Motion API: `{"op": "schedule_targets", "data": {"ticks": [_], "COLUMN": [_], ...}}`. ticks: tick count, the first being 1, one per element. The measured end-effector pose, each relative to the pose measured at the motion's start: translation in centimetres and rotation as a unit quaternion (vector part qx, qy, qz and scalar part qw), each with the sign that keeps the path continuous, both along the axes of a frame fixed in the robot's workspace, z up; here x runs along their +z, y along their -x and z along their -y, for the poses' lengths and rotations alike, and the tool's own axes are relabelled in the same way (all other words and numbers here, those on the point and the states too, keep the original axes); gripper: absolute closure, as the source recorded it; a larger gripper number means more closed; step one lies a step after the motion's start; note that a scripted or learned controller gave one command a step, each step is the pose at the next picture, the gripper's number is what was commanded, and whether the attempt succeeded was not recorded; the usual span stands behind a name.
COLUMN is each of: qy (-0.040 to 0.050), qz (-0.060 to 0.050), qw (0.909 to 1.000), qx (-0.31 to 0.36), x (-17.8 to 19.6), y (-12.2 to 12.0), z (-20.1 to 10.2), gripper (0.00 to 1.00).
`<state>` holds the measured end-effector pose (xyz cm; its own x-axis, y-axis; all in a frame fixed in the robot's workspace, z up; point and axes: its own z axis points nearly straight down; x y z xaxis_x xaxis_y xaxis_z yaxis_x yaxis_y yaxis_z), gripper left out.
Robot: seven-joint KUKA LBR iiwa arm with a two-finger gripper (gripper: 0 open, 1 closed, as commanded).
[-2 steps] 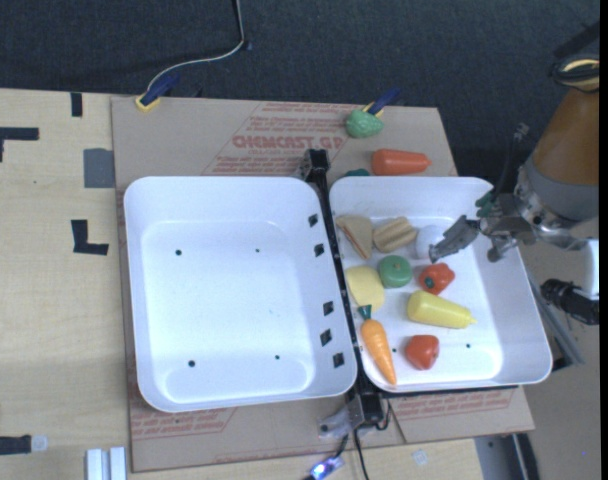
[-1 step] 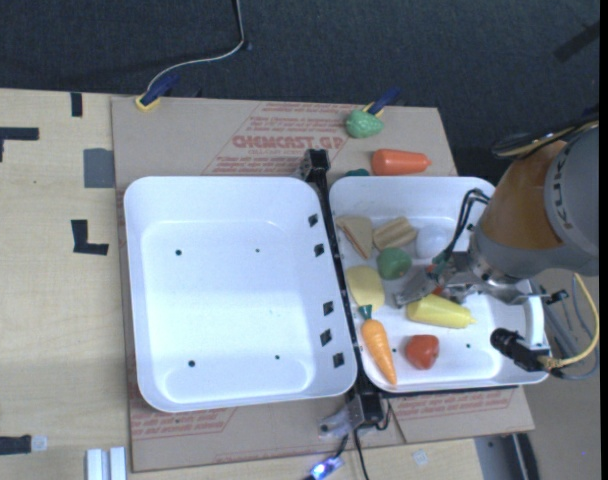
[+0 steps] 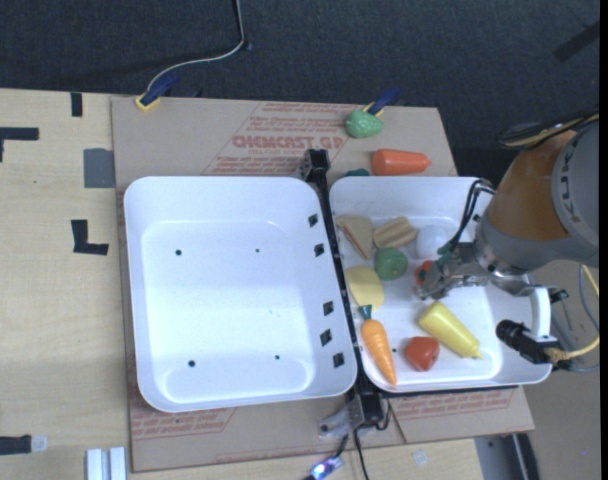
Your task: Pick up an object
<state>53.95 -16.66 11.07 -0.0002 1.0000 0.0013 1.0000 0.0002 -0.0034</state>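
White plastic right bin [image 3: 484, 370] holds your targets; the gripper [image 3: 431, 280] sits low at right of centre over a small red piece [image 3: 425, 269], hiding whether anything is gripped.

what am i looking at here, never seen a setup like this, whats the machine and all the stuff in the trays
One camera looks down at a slant on a bench with two white bins. The grey and orange arm is a robot reaching in from the right; its gripper hangs low over the right bin, among toy food: a carrot, a yellow piece, a green ball, a red piece. Whether it grips anything is unclear. The left bin sits beside it. Another carrot lies behind the bins on cardboard.
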Motion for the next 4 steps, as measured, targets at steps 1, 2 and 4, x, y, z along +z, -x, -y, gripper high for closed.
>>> {"op": "schedule_targets", "data": {"ticks": [1, 2, 4], "qy": [0.0009, 0.0016, 0.0012], "qz": [0.002, 0.004, 0.002], "qw": [1.0000, 1.0000, 1.0000], "qx": [0.002, 0.000, -0.004], "x": [-2.7, -2.4, -2.5], "y": [-5.5, -2.0, -2.1], "z": [-0.2, 0.3, 3.8], "gripper": [1.00, 1.00, 1.00]}}
